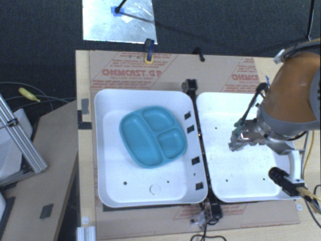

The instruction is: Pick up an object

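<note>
Fingers (236, 143) over right bin (220, 185) | blue plate (152, 135) left bin, well apart

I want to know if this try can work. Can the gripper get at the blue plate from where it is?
Probably yes. The blue plate lies flat and alone in the left bin, with nothing on top. The gripper hangs over the right bin, so it must cross the divider between them.

Light blue divided plate (153, 136) against a plain white left bin (108, 134). White right bin (220, 185) dotted with small dark specks. Tan counter (150, 69) printed with red lettering. Grey metallic gripper (239, 140) beneath an orange arm band (293, 87).
</note>
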You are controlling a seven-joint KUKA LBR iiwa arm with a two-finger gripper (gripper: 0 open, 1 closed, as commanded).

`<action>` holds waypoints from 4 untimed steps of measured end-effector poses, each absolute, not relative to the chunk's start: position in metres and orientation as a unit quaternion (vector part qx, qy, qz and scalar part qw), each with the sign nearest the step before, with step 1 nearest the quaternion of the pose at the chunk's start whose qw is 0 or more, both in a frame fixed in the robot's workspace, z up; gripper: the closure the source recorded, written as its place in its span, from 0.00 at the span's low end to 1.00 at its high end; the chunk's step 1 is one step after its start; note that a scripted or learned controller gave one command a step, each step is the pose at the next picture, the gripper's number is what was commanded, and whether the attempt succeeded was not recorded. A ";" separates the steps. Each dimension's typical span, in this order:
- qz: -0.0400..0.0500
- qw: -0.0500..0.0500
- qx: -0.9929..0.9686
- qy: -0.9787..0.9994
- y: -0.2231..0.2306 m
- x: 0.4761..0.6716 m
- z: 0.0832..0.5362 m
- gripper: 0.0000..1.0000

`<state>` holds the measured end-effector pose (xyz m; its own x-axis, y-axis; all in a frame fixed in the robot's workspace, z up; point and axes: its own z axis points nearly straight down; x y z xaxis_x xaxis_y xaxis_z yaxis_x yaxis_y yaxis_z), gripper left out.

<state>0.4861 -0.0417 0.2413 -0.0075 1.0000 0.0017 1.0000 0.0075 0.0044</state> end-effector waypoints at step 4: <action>0.002 0.001 0.705 0.709 0.151 0.499 0.373 1.00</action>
